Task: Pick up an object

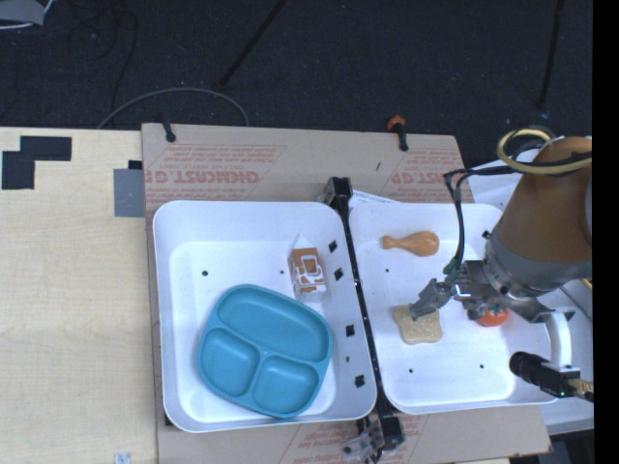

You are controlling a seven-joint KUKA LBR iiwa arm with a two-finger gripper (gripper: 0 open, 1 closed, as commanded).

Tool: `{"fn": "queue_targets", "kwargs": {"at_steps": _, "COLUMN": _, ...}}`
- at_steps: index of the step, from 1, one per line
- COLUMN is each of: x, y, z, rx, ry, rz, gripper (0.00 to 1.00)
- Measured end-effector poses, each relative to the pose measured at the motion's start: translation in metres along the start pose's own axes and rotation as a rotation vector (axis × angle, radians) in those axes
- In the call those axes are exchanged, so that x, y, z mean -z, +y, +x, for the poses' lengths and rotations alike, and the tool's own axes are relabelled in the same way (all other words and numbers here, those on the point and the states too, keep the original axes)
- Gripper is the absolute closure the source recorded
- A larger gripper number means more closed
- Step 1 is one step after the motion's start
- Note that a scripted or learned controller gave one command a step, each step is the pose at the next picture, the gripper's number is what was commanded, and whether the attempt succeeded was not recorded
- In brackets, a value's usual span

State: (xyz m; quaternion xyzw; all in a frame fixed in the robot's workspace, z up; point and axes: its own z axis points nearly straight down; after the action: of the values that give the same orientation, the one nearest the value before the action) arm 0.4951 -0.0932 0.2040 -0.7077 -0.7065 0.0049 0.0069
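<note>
Over the right bin [426, 394], seen from above, the gripper [432, 301] hung at the upper edge of a flat tan piece [419, 328]; whether its jaws were apart or together could not be told. A tan drumstick-shaped toy [413, 244] lay nearer the bin's far wall, and a small red object [492, 317], partly hidden, sat under the wrist. The left bin [179, 259] held a blue divided tray [264, 350] and a small orange-and-white carton [308, 272].
</note>
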Motion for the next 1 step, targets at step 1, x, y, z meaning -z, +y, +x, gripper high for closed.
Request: {"fn": "queue_targets", "kwargs": {"at_steps": 1, "x": 0.0055, "y": 0.0025, "z": -0.0003, "rx": 0.002, "ry": -0.001, "rz": -0.011, "gripper": 0.00}}
